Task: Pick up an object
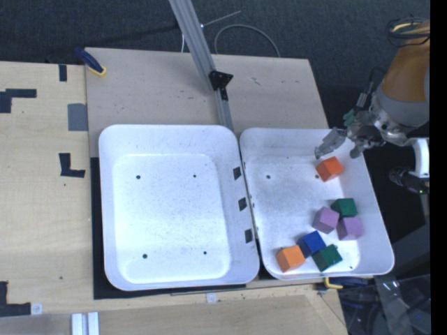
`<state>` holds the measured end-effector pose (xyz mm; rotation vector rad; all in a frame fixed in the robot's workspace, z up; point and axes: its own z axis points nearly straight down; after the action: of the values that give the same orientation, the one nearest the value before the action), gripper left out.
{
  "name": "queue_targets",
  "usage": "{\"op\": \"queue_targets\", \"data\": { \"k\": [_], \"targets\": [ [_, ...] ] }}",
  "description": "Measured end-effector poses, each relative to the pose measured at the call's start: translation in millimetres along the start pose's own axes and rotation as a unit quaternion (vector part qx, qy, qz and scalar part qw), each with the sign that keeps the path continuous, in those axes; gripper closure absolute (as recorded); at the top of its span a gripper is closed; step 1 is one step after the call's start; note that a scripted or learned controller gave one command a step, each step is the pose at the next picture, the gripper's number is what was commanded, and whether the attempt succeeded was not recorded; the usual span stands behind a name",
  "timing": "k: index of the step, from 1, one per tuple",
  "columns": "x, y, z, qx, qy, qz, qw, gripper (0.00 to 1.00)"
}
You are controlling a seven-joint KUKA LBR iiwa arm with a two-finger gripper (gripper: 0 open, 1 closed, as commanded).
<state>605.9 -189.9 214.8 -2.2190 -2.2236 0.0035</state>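
You can see the claw [343, 142] spread open and holding nothing, near the right bin's [279, 145] far edge, just above the lone orange cube [330, 167], an easy target

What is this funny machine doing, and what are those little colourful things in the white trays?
This is a robot arm, grey with an orange band, reaching in from the right. One camera looks down on it from above. On the wooden bench sit two shallow white plastic bins: the left bin and the right bin. Small toy blocks lie in the right one: an orange cube near the top, then a green block, two purple blocks, a blue block, another green and another orange. The arm's claw hangs just above the upper orange cube. It holds nothing yet.
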Motion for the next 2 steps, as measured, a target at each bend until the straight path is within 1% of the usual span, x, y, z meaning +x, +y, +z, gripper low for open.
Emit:
{"op": "queue_targets", "data": {
  "k": [1,2],
  "targets": [
    [20.5,-22.4,16.3,0.001,0.001,0.001,1.0000,0.00],
    [43.2,-40.5,-1.6,0.000,0.001,0.000,1.0000,0.00]
  ]
}}
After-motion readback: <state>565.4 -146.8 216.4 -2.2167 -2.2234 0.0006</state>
